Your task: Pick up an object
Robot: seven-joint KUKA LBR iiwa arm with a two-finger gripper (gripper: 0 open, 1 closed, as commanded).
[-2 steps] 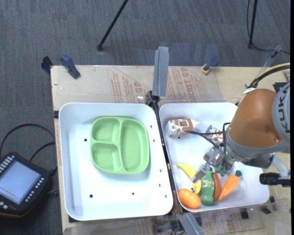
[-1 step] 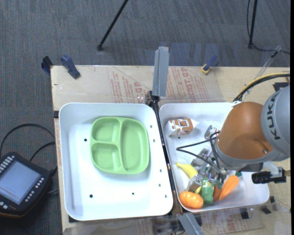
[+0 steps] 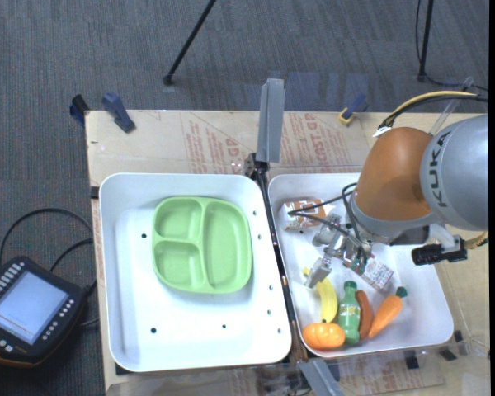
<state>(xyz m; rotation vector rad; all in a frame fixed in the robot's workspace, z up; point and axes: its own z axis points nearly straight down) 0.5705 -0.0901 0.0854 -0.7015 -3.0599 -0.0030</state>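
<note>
Gripper low in right bin, above banana; open or closed, cannot tell. Banana lies by green bottle, orange, carrot. Likely light, stiff plastic, slick; grasp across narrow middle.

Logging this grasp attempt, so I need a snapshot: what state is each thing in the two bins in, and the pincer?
Green tray: flat, right side up, in left bin.
Banana: lying in right bin.
Green bottle: lying on its side.
Carrot: lying, slanted.
Orange fruit: resting at the near wall.
Pincer: low over the banana, holding nothing visible.
</note>
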